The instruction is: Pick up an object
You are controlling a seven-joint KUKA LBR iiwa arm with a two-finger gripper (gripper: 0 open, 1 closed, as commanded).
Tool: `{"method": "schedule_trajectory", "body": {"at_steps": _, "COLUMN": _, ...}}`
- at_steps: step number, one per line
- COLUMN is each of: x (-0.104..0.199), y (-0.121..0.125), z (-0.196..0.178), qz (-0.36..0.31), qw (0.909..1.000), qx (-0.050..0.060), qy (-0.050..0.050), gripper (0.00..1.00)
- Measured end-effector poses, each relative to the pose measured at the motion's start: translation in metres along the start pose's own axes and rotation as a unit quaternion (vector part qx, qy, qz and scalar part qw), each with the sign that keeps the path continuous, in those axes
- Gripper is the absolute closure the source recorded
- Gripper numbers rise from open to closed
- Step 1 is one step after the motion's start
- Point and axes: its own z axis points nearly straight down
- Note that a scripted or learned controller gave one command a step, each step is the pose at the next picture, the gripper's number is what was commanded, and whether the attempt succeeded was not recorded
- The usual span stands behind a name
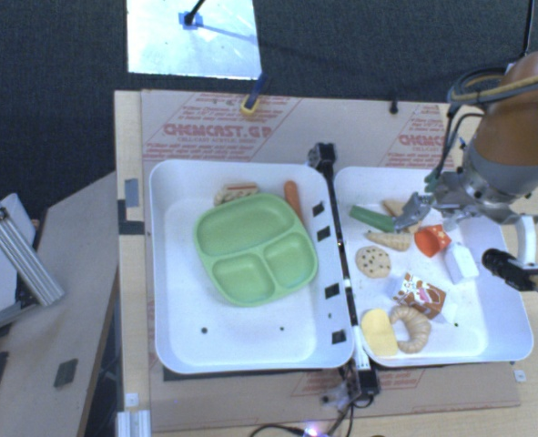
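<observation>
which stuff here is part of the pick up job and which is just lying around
Job in hand:
gripper, low over the right bin
candidates near it: orange piece, green piece, white block, cookie

Lying about:
green divided tray in the left bin
hot dog beside the tray
cardboard sheet under the bins

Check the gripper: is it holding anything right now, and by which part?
Cannot be told. The gripper sits low in the right bin, right by the orange piece and the green piece, but no item shows between its fingers.
</observation>
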Motion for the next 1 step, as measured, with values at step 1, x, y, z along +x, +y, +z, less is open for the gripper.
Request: {"method": "schedule_trajectory", "body": {"at_steps": 1, "x": 0.0002, "y": 0.0026, "z": -0.0077, "qz": -0.001, "qw": 1.0000, "qx": -0.007, "qy": -0.001, "gripper": 0.00}}
